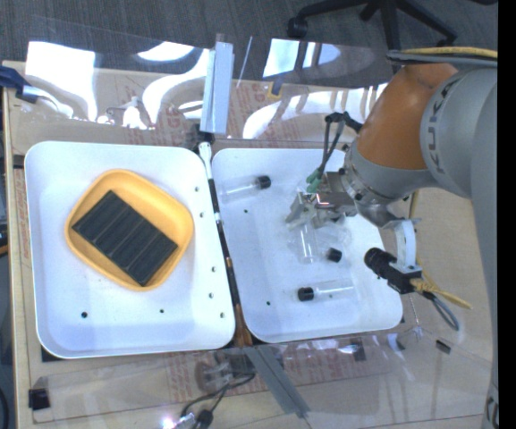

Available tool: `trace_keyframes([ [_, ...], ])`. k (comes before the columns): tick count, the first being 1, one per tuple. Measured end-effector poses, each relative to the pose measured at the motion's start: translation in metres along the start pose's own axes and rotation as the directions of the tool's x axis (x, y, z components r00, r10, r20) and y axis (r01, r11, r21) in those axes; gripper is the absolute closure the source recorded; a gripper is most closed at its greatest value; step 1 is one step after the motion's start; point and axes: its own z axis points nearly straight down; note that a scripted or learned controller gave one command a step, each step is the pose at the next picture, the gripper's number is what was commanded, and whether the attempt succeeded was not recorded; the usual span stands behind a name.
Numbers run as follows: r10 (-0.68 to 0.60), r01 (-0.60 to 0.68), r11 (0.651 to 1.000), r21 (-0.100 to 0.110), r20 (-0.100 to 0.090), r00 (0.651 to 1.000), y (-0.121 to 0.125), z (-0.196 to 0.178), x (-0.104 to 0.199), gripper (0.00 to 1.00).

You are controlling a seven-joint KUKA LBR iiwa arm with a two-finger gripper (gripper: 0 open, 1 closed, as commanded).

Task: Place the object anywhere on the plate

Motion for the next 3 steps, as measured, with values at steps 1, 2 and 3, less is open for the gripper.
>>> trace_keyframes([
  [1,-0.125,0.125,0.992,0.001,-0.002,0.992,0.052,0.002,0.087,1.0],
  [2,-0.221,0.221,0.975,0.0,-0.001,0.975,0.084,0.029,0.16,1.0],
  [3,-0.221,0.221,0.975,0.0,-0.001,0.975,0.084,0.028,0.16,0.0],
])
